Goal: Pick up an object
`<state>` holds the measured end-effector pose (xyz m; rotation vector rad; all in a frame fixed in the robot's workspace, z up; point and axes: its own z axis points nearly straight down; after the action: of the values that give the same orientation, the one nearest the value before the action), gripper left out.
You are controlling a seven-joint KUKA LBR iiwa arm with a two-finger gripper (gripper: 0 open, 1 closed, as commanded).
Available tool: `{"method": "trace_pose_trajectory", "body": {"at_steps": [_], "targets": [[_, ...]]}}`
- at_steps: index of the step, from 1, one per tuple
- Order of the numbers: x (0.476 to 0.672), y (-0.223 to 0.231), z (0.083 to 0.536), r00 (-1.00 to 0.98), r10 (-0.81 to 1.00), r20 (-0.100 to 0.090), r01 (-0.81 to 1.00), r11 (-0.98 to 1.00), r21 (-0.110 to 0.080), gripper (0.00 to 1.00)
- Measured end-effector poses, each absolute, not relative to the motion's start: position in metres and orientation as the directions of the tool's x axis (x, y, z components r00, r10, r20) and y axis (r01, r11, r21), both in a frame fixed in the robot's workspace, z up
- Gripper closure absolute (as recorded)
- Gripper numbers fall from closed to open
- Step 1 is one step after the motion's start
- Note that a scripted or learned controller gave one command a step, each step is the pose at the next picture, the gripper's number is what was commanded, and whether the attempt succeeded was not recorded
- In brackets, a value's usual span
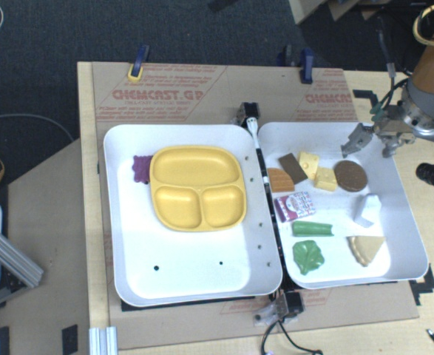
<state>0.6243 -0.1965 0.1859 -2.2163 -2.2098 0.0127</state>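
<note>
The gripper (371,143) hangs over the far right corner of the right bin (401,198). Its two fingers (354,140) stand apart and nothing is between them. Below it, in the same bin, lie the small things to pick: a round brown cookie (350,176) nearest the gripper, a yellow cheese piece (325,178), a dark chocolate bar (293,168), an orange-brown piece (280,179), a pink packet (295,205), a green pepper (312,228), a green leafy piece (307,257), a white block (367,208) and a pie slice (366,249). The left bin (128,220) holds a yellow divided plate (199,186) — a purple thing (140,168) lies just beside its left edge. Both bins rest on the worktop (98,124).
</note>
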Motion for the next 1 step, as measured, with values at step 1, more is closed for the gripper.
{"method": "trace_pose_trajectory", "body": {"at_steps": [1], "targets": [[0.6274,-0.1958,0.1958,0.000,1.000,0.000,1.000,0.000,0.001,0.00]]}}
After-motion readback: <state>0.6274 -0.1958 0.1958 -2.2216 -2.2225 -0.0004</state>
